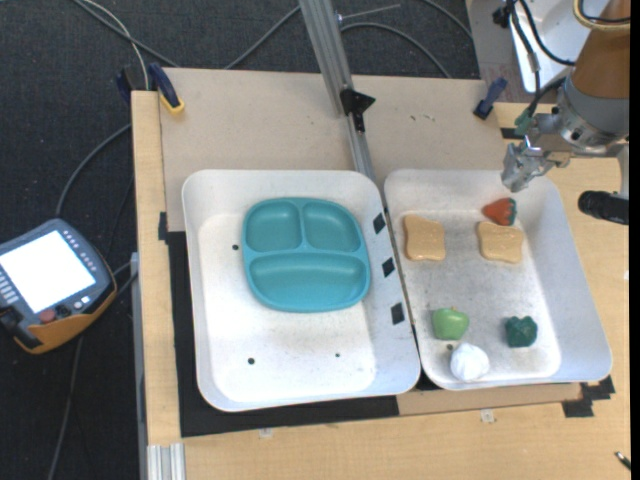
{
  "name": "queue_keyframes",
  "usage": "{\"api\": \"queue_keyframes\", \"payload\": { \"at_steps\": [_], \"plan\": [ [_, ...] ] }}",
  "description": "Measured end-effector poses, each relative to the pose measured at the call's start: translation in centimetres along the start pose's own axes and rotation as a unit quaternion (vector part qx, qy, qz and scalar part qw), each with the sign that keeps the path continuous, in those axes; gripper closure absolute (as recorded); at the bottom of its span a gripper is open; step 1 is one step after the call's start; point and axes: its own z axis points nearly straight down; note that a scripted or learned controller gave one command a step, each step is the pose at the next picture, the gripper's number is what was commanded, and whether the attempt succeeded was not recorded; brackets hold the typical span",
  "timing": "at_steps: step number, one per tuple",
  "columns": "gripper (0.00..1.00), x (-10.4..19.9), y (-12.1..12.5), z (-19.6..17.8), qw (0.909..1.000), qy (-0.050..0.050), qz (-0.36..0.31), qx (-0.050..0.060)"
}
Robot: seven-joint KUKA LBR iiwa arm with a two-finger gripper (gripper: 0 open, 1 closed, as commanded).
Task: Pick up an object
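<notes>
The arm comes in over the far right corner of the right bin [575,268], its wrist turned down toward the bin. The gripper [519,173] hangs just above and beside the red strawberry [500,211], not touching it. I cannot tell if the fingers are spread or pressed together. Near the strawberry, toward the front, lie two bread pieces [424,238].
</notes>
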Motion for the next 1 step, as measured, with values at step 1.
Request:
{"api": "queue_keyframes", "payload": {
  "at_steps": [1],
  "plan": [
    [1.0, 0.01, 0.19, -4.63, 1.0, 0.0, 0.0, 0.0]
  ]
}}
